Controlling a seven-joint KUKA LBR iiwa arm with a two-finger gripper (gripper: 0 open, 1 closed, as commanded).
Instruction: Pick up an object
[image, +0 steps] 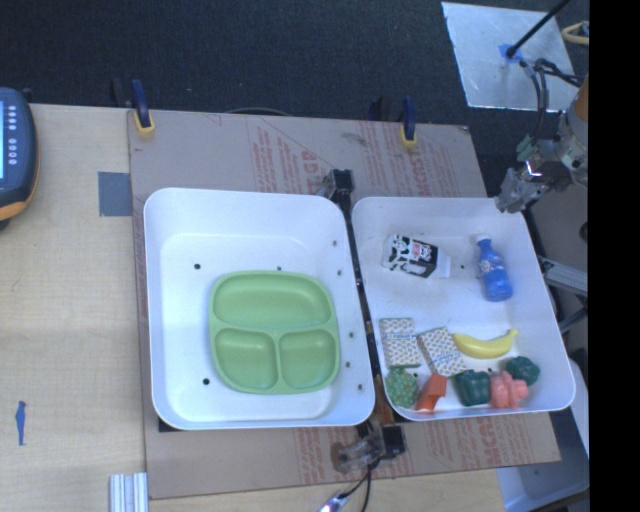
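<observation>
The right bin (372, 300) holds several small items. A black-and-white carton (412, 256) lies near its back, with a blue bottle (492, 270) to its right. A yellow banana (485, 344) lies lower down, beside two patterned squares (400, 342) (438, 350). Along the front wall sit a green broccoli piece (402, 386), an orange carrot (432, 393), a green pepper (472, 386), a pink piece (508, 392) and a dark green piece (522, 370). My gripper (515, 188) hangs over the bin's back right corner, well above the items and apart from the bottle.
The left bin (160, 300) holds a green divided plate (272, 332). Clamps (142, 108) (407, 120) pin the cardboard sheet at the back. A blue-and-orange device (14, 150) sits at the far left of the bench.
</observation>
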